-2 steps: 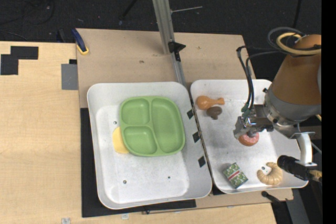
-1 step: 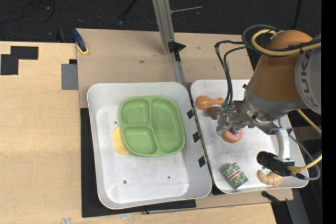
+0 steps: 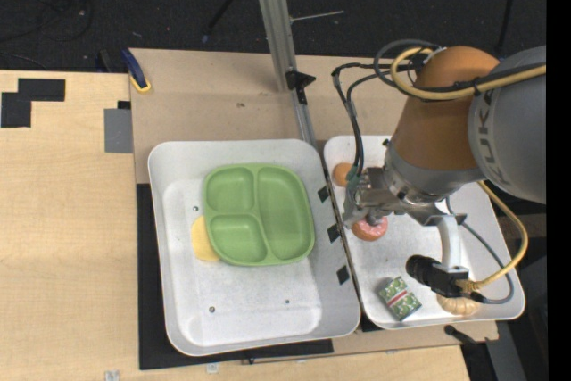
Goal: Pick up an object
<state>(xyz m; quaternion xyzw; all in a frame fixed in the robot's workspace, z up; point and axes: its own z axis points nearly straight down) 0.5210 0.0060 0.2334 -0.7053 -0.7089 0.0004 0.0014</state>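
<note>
jaws of the two-finger gripper [image 3: 368, 211]: apart or together can't be made out, the wrist body blocks them from above. gripper sits low in the right shallow white bin [image 3: 394, 252], at its left side near the middle. directly under the gripper is the task thing, a small round pink-red object [image 3: 370, 229], lying on the bin floor. only its lower half pokes out below the gripper, and contact between them can't be confirmed. nothing is visibly lifted.

grey arm with orange band [image 3: 444, 116] comes in from the right and hangs over the upper half of the right bin.

other things in the right bin: a small round orange object [image 3: 342, 174] by the upper left corner, just above and left of the gripper, apart from the pink one. small green printed box [image 3: 399, 297] lies tilted near the front edge. tan lumpy piece [image 3: 459, 307] is at the lower right, near the green box but not touching it.

left shallow white bin [image 3: 250, 310] holds a green plastic plate with three compartments [image 3: 260, 214], flat, in the upper middle. flat yellow piece [image 3: 202, 242] sticks out from under the plate's left edge.

brown bench [image 3: 214, 98] carries both bins. an upright aluminium post [image 3: 277, 22] stands behind them, and a blue and yellow tool [image 3: 136, 72] lies at the far left corner.
</note>
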